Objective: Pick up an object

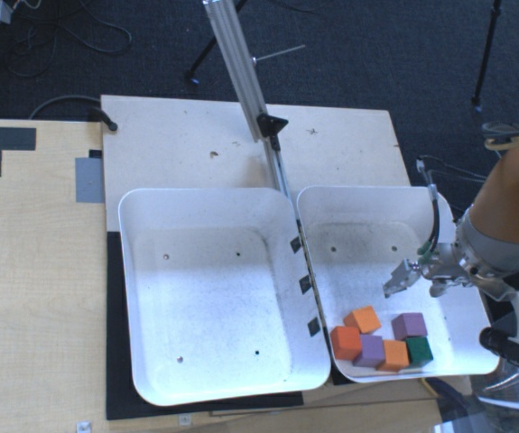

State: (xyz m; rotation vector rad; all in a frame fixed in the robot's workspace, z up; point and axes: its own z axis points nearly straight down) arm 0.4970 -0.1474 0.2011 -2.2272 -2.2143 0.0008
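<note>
Several small blocks lie clustered in the front of the right bin [367, 215]: an orange block [365, 319], a red-orange block [347, 341], two purple blocks [410, 325] [371, 350], another orange block [394, 355] and a green block [419, 351]. My gripper [414, 286] hangs over the right bin's middle right, just behind the cluster and above the purple block. It stands open with nothing between its fingers. The arm's wrist covers the bin's right rim.
The left bin [151, 242] sits beside the right one, sharing a divider with black clips [305, 283]. A slanted metal rail [241, 70] rises behind the bins. A light wooden tabletop [33, 287] lies to the left.
</note>
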